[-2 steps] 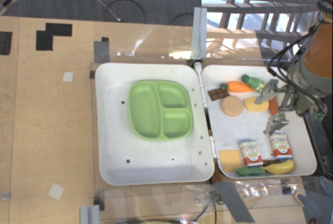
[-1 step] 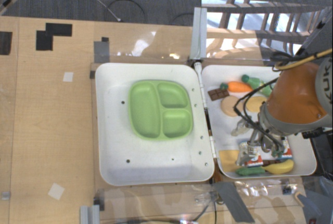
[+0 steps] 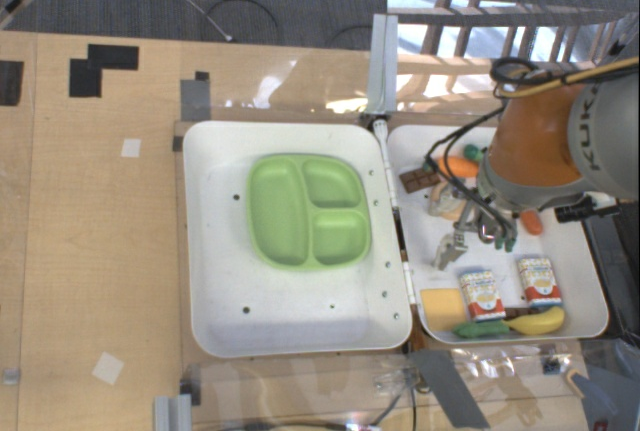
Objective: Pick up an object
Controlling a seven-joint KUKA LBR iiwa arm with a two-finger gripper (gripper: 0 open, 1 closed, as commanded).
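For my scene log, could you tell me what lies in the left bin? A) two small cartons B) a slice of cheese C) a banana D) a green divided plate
D: the green divided plate lies alone in the left bin, while the cartons, banana and cheese slice are all in the right bin.
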